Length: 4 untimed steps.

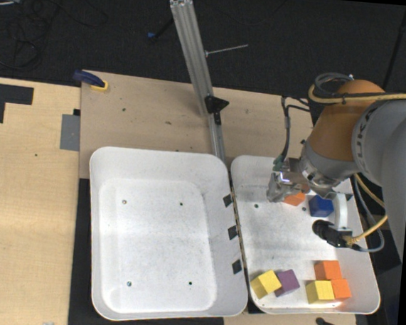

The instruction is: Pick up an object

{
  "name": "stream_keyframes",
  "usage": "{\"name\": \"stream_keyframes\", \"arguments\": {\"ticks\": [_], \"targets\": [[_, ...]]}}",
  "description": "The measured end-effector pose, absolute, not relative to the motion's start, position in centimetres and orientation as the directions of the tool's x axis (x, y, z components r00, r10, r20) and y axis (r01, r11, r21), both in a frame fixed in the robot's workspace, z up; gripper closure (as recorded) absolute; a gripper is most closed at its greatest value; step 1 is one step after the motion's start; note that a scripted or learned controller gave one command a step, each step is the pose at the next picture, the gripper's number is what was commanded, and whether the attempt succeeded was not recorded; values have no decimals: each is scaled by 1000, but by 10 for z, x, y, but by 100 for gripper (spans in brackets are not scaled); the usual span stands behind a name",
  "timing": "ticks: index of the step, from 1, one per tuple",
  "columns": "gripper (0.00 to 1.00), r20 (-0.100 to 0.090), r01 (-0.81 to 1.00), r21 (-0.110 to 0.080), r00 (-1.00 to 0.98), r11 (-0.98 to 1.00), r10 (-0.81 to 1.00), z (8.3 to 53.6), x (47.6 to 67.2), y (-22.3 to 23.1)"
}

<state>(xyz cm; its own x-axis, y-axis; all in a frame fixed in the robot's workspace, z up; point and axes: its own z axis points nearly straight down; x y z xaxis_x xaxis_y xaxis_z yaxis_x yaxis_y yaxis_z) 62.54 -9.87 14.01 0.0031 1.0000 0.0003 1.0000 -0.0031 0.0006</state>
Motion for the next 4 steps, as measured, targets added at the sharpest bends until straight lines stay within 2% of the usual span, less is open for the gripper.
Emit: {"name": "stream_keyframes", "arguments": {"ticks": [1,2,3,4], "targets": [[100,-1,1000,4,1,-1,1000,203,631,-99],[100,-1,1000,3,-3,3,1000,246,633,-105],[100,2,1000,-4,-3,3,1000,236,637,-51],[100,2,1000,-5,-3,3,1000,242,624,1]]}}
